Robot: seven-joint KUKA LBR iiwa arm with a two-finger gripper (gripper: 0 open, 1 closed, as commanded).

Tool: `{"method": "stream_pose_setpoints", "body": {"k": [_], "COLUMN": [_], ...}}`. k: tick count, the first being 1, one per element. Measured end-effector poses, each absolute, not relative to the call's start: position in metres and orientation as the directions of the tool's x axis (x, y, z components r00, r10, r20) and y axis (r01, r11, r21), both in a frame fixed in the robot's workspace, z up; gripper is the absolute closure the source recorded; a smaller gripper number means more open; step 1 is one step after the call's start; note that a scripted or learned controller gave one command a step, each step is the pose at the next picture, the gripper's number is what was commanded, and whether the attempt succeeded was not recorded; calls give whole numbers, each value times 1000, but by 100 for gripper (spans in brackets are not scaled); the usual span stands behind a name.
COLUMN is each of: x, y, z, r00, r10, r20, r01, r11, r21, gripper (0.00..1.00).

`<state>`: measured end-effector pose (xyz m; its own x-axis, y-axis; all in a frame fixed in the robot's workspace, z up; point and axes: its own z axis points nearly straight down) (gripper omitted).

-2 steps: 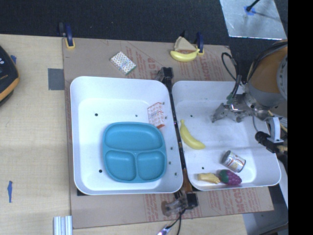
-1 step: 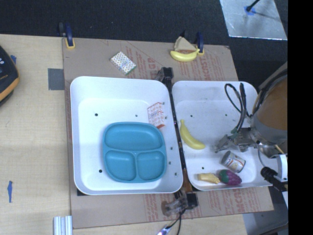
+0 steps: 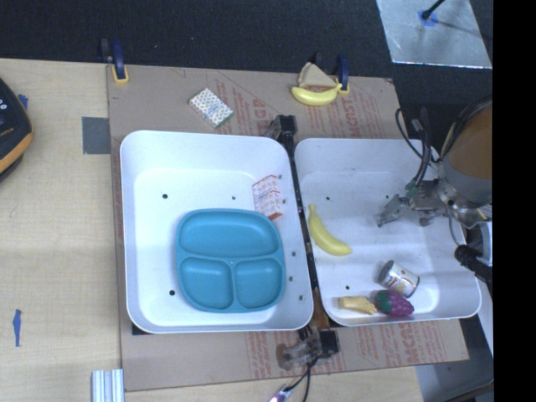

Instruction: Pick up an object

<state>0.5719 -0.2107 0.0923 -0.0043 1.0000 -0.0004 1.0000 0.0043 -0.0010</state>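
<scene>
In the right bin (image 3: 368, 162) a yellow banana (image 3: 327, 234) lies near the left wall. Along the front wall sit a small tin can (image 3: 399, 278), a purple bunch of grapes (image 3: 397, 305) and a pale yellow piece (image 3: 358, 305). My gripper (image 3: 408, 216) hangs over the right part of this bin, right of the banana and above the can. Its fingers look spread open with nothing between them. The grey arm with its orange band (image 3: 474, 147) comes in from the right edge.
The left bin (image 3: 146, 153) holds a blue divided plate (image 3: 230, 258) and a red-and-white packet (image 3: 268, 195) by its right wall. Beyond the bins lie a second banana (image 3: 314, 95) and a small patterned packet (image 3: 210, 106). A yellow-black device (image 3: 10, 128) sits far left.
</scene>
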Motion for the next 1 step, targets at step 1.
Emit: {"method": "stream_pose_setpoints", "body": {"k": [1], "x": [476], "y": [-174], "z": [129], "r00": [-5], "r10": [1000], "r20": [1], "r01": [1000], "r11": [5], "r21": [-3], "gripper": [0]}}
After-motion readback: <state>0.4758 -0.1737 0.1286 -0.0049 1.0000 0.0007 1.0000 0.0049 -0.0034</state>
